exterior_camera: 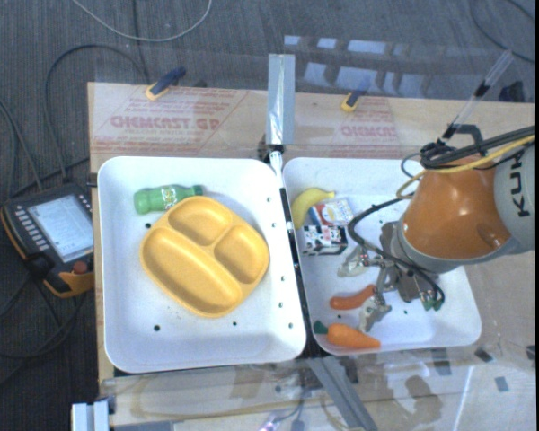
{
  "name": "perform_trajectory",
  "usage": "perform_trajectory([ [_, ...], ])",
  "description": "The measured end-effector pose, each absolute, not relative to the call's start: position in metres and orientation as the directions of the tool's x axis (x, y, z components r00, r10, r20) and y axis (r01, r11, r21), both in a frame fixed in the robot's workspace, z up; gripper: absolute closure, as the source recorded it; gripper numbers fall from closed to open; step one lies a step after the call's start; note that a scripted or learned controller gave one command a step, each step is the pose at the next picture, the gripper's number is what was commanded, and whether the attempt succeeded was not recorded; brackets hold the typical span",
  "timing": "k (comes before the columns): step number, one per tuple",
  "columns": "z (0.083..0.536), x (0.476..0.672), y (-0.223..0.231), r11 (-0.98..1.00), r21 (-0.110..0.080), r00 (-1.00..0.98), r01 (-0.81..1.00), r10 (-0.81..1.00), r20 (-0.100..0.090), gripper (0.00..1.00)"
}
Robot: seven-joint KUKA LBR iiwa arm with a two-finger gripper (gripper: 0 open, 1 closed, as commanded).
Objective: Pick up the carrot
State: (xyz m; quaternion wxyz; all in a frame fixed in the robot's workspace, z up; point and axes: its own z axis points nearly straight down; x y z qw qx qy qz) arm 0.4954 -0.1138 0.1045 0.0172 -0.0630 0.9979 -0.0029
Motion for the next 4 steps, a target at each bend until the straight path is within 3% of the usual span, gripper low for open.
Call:
perform_trajectory([
  [1,0.114,0.496,-0.113,0.992,-0.007,-0.992,-0.124,-0.124,-0.034,1.0],
  [2,0.206,0.541,-0.07,0.98,0.003,-0.98,0.197,0.197,-0.003,1.0],
  [3,0.196,0.637,-0.062,0.995,0.001,-0.995,-0.101,-0.101,-0.005,1.0],
  [4,0.203,0.67,-0.128,1.0,0.002,-1.0,-0.014,-0.014,-0.006,1.0],
])
